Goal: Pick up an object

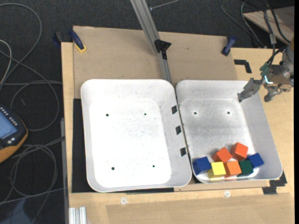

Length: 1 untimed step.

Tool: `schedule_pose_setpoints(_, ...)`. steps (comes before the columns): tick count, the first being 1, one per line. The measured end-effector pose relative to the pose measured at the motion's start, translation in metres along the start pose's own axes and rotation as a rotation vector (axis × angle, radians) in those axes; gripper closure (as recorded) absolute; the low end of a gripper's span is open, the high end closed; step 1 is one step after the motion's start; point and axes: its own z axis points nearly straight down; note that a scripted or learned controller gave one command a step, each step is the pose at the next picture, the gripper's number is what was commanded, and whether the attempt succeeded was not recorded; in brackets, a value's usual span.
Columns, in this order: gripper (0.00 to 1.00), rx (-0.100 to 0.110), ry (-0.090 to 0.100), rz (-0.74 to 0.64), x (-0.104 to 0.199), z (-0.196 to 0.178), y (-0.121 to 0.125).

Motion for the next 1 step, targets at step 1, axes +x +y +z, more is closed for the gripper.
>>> schedule_pose_setpoints(1, 0.0, -0.005, -0.001, -0.001, 0.0002, -0.0025, 0.0007)
